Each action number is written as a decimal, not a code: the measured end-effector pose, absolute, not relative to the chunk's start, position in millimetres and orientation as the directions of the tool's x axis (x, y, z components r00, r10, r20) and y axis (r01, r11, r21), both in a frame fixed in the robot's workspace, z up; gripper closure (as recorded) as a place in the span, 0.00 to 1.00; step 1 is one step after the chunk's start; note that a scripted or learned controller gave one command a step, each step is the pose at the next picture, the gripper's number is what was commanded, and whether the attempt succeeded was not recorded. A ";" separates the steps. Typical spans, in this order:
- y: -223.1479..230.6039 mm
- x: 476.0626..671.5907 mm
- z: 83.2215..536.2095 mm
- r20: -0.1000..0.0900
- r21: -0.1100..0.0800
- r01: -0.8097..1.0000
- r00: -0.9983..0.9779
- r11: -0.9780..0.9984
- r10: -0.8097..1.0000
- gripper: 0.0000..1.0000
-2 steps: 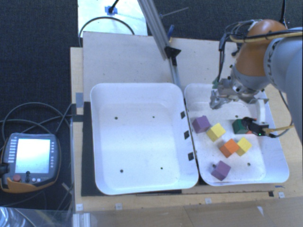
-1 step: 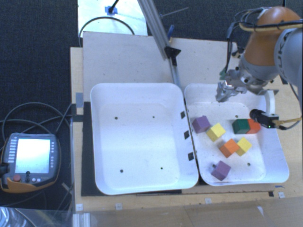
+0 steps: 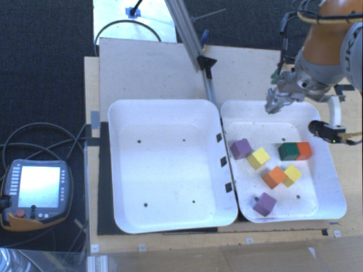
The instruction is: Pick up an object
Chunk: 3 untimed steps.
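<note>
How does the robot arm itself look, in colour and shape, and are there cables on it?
The arm is rounded and grey, with an orange band at the top. Dark cables loop beside the band. The gripper is small, grey metal. A white and black part sticks out below the wrist.

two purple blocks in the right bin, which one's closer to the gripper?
The upper purple block, near the right bin's left wall, beside a yellow block. The other purple block lies by the bin's front edge, farther from the gripper.

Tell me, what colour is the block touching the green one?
Orange-red. The block touches the green block in the camera view.
</note>
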<state>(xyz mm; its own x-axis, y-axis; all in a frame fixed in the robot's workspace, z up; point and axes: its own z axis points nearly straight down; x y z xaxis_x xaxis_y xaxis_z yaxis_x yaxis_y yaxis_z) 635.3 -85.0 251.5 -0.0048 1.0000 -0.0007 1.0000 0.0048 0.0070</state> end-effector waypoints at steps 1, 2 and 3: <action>-41.7 627.4 253.6 0.001 0.002 1.000 -0.009 0.009 1.000 1.00; 3.7 608.8 248.1 0.002 0.000 1.000 -0.009 0.009 1.000 1.00; 59.5 608.0 250.0 0.003 0.002 1.000 -0.011 0.011 1.000 1.00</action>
